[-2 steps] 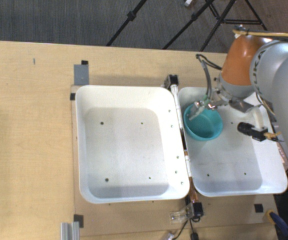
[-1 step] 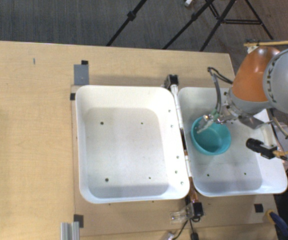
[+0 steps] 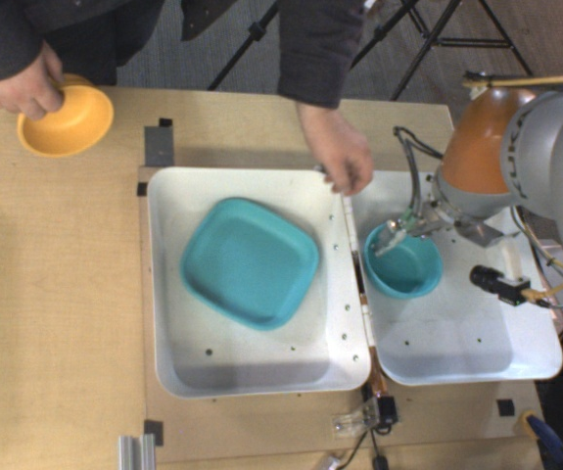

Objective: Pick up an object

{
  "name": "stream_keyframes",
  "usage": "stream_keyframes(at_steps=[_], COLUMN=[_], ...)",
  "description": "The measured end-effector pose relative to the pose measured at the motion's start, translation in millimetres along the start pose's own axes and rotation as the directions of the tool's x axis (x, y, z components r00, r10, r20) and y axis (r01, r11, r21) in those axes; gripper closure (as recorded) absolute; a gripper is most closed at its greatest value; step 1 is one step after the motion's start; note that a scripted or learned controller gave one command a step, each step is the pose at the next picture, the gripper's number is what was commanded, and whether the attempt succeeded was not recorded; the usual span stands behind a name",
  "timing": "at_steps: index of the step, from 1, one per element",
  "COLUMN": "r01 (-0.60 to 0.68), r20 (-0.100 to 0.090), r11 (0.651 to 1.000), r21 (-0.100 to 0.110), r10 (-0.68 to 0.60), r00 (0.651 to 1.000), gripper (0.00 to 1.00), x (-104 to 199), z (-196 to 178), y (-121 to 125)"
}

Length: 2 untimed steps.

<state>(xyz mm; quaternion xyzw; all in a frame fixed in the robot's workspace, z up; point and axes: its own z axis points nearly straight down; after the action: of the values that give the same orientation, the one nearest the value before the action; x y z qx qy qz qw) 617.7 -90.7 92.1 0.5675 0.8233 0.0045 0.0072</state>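
A teal bowl sits upright at the left side of the right bin. My gripper reaches in from the right and hangs at the bowl's upper left rim, its tip just over the inside of the bowl. A teal square plate lies flat in the middle of the left bin.
A person leans over the far side of the bench. One hand rests at the far edge between the two bins, close to my gripper. The other hand holds a yellow bowl on the bench at the far left.
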Motion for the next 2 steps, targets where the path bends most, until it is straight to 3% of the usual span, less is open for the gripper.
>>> stream_keyframes(at_steps=[1,2], r01=[0.134,0.137], r20=[0.004,0.002], r11=[0.991,0.991], r21=[0.0,-0.005], r10=[-0.134,-0.137], r00=[0.991,0.991], gripper=[0.0,1.0], x=[4.3,8.2], z=[-4.0,-11.9], y=[-24.9,-22.1])
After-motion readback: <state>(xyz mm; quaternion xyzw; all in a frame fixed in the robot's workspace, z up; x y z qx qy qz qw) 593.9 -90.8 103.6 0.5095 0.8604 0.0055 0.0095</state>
